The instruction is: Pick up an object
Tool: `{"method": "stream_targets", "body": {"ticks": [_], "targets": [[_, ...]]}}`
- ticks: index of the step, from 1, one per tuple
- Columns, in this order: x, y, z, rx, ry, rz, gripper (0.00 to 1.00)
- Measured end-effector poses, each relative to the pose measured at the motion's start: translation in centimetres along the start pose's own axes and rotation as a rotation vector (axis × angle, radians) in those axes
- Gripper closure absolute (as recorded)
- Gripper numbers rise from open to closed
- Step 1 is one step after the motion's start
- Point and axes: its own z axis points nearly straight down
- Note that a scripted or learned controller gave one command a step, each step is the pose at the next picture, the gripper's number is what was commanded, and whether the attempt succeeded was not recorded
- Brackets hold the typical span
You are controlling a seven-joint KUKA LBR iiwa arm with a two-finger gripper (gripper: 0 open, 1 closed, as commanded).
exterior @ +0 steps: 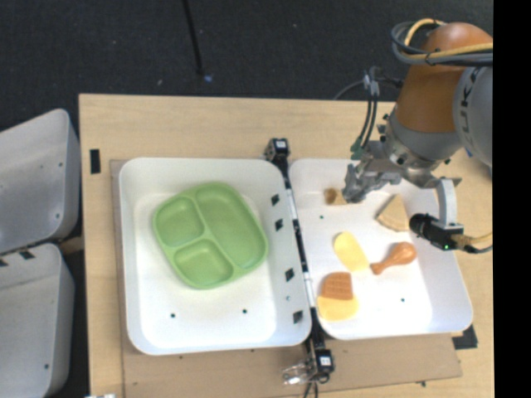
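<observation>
Arm (431, 89) reaches in from right, wrist bent down, claw (355, 191) pointing down-left, low

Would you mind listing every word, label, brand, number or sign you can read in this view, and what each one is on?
None: no readable text shows.
Green tray: plain, no markings.
White bins: only small dark dots, no lettering.
Arm's orange band: no legible writing.
Small black fittings on the divider: too small to tell if labelled.

Dark carpet floor (207, 31) beyond a tan wooden surface (207, 127); two grey-white chairs (33, 189) at left; a black cable (189, 23) across the floor.
</observation>
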Motion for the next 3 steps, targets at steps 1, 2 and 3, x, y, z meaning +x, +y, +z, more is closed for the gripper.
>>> {"method": "stream_targets", "body": {"ticks": [1, 2, 3], "targets": [[6.1, 0.9, -0.1, -0.002, 0.001, -0.002, 1.0], [11.1, 2.1, -0.6, -0.002, 0.001, -0.002, 1.0], [15.6, 3.0, -0.7, -0.002, 0.0, -0.001, 1.0]]}}
